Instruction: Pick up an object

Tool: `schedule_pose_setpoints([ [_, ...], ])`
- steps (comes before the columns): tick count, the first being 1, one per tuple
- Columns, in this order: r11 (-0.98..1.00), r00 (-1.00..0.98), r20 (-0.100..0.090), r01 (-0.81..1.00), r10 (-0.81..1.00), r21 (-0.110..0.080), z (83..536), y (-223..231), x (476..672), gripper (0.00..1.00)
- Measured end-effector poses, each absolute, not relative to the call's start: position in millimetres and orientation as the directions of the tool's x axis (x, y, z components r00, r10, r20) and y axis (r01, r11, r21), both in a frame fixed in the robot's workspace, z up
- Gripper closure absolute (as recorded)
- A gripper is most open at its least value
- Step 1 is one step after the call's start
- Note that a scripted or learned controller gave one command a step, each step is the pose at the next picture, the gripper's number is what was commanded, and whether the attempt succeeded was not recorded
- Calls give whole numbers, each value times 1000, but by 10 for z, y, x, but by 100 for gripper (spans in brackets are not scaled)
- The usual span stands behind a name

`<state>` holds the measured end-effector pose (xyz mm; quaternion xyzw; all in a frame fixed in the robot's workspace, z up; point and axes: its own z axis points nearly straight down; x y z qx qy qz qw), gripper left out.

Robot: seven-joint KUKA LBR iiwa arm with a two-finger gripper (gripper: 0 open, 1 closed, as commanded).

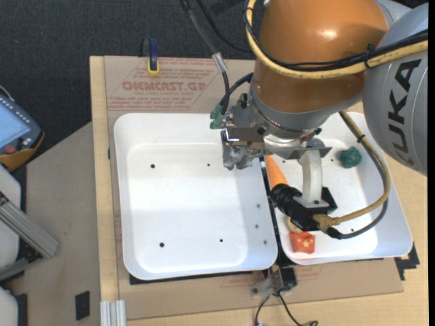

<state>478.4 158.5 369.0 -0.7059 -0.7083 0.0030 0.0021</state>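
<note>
1. Arm (319, 53) hangs low over the right bin (387, 240), its orange band covering much of that bin; the step in hand looks like the reach toward an object, with nothing seen lifted.
2. Candidates lie in the right bin: an orange carrot-like piece (276, 172) near the divider, a red-orange block (303, 242) near the front edge, a green lump (351, 157) toward the far side.
3. Tool (239, 156) sits near the divider between the bins, at the left bin's (136, 202) far right; whether it is wide, narrow or holding anything cannot be told.
4. Next move calls for settling squarely over one piece before closing.
5. Wrist and cables hide the middle of the right bin.
</note>
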Motion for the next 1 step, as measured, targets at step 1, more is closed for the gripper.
schedule_pose_setpoints([
  [1,-4,4,-1,1000,1000,-3,3634,1249,4793,100],
])
